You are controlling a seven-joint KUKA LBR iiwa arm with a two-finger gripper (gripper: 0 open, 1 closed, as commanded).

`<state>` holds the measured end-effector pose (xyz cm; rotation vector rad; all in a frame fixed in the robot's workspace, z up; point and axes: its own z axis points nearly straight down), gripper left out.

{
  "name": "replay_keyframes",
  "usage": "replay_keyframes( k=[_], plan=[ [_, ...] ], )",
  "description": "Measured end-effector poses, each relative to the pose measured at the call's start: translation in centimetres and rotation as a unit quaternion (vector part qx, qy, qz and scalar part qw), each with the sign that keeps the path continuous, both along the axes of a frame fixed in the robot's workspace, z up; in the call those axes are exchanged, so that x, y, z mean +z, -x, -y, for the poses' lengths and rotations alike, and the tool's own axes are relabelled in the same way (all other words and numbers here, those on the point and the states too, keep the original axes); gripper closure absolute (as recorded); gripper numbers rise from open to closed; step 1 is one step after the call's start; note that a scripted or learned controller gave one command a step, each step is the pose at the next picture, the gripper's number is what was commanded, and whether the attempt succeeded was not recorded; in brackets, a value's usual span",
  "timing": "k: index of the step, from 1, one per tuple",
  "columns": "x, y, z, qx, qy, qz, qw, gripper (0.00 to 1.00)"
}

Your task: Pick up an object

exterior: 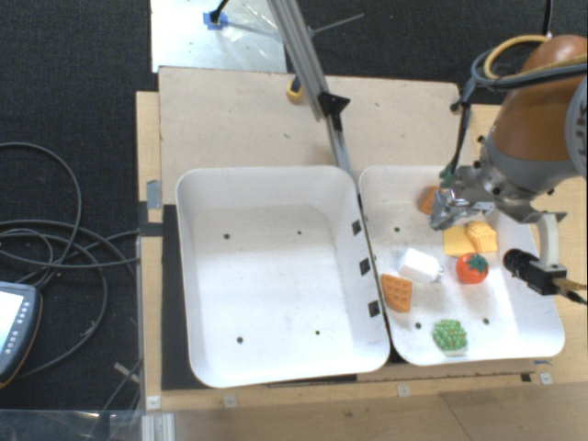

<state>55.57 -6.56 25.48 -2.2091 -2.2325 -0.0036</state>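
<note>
The arm is reaching in from the 3 o'clock side and is positioning the gripper (452, 211) low over the upper part of the right bin (542, 338). The gripper is hanging directly above a cluster of toy food, which suggests the program is selecting a target from that group.

The candidate objects are all lying in the right bin. A yellow block (470, 239) is lying just at 5 o'clock of the gripper, nearly beneath it. An orange piece (427, 199) is partly hidden at the gripper's 9 o'clock side. A red tomato-like toy with a green top (472, 268) is sitting just at 6 o'clock of the yellow block. A white block (419, 265) and a waffle-patterned orange piece (397, 292) are lying toward the bin's 9 o'clock wall, beside the divider. A green bumpy piece (449, 335) is resting near the 6 o'clock rim, well apart from the gripper.

The left bin (202, 338) is standing alongside at 9 o'clock.

The jaw state cannot be determined: the wrist body is covering the fingertips. No object is visibly lifted; each is resting on the bin floor. The pick is judged as not yet completed.
</note>
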Motion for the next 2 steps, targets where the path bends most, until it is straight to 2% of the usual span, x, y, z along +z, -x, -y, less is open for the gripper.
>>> replay_keyframes(
  k=[2],
  plan=[
    [-0.1,-0.1,-9.7,0.0,0.0002,0.0,1.0,1.0]
  ],
)
